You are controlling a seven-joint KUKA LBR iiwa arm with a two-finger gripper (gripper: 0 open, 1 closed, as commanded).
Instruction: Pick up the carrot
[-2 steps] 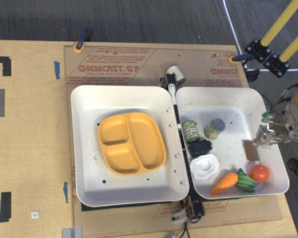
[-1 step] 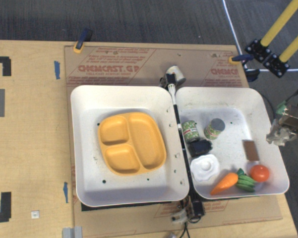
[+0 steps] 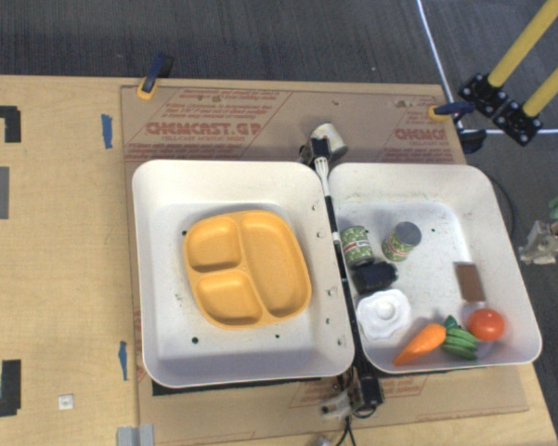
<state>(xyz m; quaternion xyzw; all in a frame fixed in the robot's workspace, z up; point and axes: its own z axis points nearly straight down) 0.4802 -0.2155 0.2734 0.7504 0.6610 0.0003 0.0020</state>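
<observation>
Carrot (image 3: 421, 340) noted lying in the right bin (image 3: 501, 212) at its near edge (green top turned toward a red tomato (image 3: 486, 323)), with a white bottle (image 3: 382, 313) just beside it on the left. A yellow divided plate (image 3: 248, 268) is seen in the left bin (image 3: 158, 249). The pincer (image 3: 541, 240) is glimpsed at the right margin, well apart from the carrot; its state cannot be told.

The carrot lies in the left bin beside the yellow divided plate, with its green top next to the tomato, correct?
Not quite. In the camera view the carrot lies in the right bin, not beside the yellow divided plate in the left bin. Its green top is next to the tomato.
</observation>
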